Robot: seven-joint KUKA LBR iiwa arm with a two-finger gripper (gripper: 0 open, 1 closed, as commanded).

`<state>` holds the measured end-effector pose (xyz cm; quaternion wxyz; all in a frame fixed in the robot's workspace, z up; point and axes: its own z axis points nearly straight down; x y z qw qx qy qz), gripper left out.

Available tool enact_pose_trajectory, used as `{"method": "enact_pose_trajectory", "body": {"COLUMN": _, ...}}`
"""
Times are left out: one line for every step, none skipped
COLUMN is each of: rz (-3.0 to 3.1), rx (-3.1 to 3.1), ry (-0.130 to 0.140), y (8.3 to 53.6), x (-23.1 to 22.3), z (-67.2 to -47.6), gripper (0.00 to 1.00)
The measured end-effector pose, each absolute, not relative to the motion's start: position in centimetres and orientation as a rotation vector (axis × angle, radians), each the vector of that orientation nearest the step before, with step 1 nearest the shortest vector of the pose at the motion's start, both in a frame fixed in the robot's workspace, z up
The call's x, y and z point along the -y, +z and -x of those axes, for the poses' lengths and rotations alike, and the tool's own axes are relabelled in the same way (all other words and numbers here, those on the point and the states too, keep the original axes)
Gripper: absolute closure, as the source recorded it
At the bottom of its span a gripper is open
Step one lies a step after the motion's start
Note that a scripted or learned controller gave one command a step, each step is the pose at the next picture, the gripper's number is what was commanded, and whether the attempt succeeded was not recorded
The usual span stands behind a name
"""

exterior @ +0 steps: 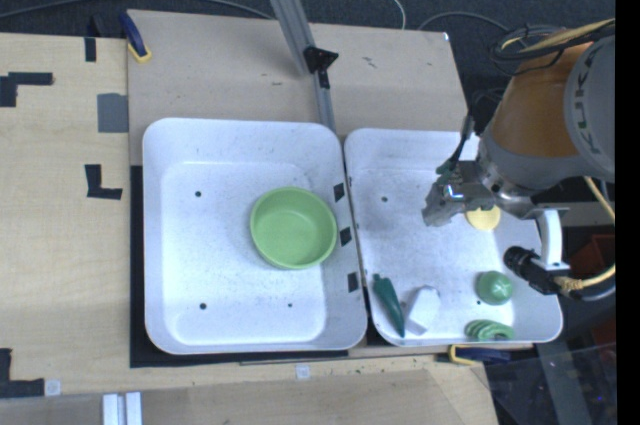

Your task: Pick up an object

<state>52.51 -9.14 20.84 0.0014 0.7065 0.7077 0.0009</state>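
- Camera view, left bin point(170, 213): green bowl point(293, 228), upright, right of centre.
- Right bin point(400, 163): dark green tool point(388, 304) and white block point(423, 307) at near edge, just beside each other; green ball point(493, 288) near right wall; green discs point(487, 330) in near right corner; yellow piece point(485, 218) partly hidden under the wrist.
- Gripper point(440, 210): over right bin, beside yellow piece; open or closed, cannot tell.
- Arm point(545, 118): entering from right.
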Motion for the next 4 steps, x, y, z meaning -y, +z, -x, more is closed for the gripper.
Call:
{"method": "enact_pose_trajectory", "body": {"rz": -2.214, "rx": -2.23, "ry": 0.002, "y": 22.0, "x": 4.1, "z": -54.7, "gripper": 1.0}}
{"method": "enact_pose_trajectory", "body": {"rz": -2.216, "rx": -2.23, "ry": 0.0, "y": 21.1, "x": -0.4, "z": -57.0, "gripper": 1.0}}
{"method": "enact_pose_trajectory", "body": {"rz": -2.216, "rx": -2.229, "ry": 0.0, "y": 21.2, "x": -4.2, "z": -59.2, "gripper": 1.0}}
{"method": "enact_pose_trajectory", "body": {"rz": -2.215, "rx": -2.23, "ry": 0.002, "y": 21.0, "x": -9.2, "z": -62.6, "gripper": 1.0}}
